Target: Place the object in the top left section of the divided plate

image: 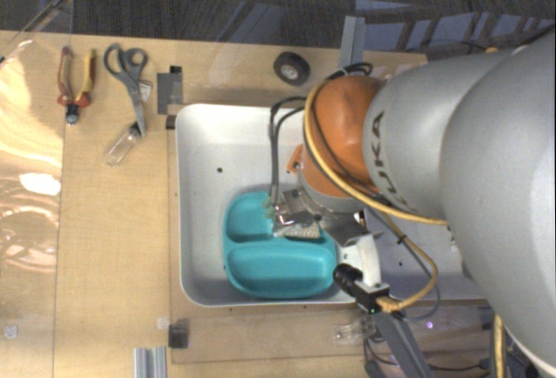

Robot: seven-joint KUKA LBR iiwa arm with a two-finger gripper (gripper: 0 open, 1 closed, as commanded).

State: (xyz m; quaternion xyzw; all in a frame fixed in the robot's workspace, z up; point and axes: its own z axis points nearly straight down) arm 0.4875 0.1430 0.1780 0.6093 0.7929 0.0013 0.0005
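A teal divided plate (276, 263) lies in the lower part of the left white bin (201, 194). Its small upper left section (248, 213) shows as a hollow, and the large lower section sits below it. My gripper (294, 224) hangs over the plate's upper middle, at the right edge of that small section. The grey arm with its orange band (343, 137) covers the plate's upper right part. The frame does not reveal any object between the fingers or in the plate.
Scissors (130, 81), red-handled pliers (74, 82) and a black tape roll (292, 67) lie on the wooden bench beyond the bin. A small black block (169, 88) stands by the bin's top left corner. The arm hides most of the right bin.
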